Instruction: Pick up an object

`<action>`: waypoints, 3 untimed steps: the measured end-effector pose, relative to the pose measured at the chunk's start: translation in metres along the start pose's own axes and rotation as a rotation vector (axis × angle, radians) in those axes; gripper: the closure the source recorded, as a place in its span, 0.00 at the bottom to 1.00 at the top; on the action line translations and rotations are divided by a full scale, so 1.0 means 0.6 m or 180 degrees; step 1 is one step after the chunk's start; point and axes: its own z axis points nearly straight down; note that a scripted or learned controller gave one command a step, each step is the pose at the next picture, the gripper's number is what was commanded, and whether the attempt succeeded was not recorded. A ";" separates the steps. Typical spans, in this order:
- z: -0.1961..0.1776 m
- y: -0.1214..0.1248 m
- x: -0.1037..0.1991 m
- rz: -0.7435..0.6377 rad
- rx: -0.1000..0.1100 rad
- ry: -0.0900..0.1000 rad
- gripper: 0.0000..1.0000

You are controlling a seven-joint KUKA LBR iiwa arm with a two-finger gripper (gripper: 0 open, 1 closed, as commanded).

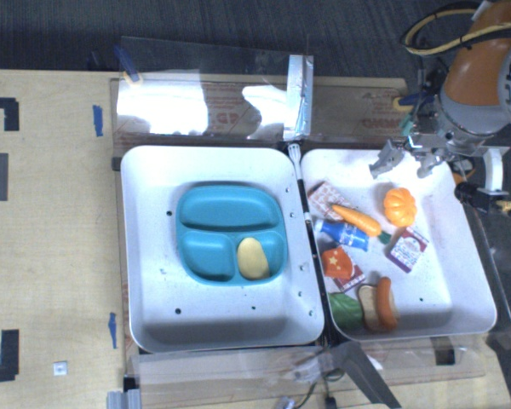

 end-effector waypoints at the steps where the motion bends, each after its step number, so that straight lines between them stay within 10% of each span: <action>1: 0.158 -0.030 -0.089 -0.0426 -0.0008 -0.0004 0.00; 2: 0.025 -0.013 -0.126 -0.0547 -0.0038 -0.0019 0.00; 3: 0.151 -0.032 -0.093 -0.0538 -0.0017 -0.0008 0.00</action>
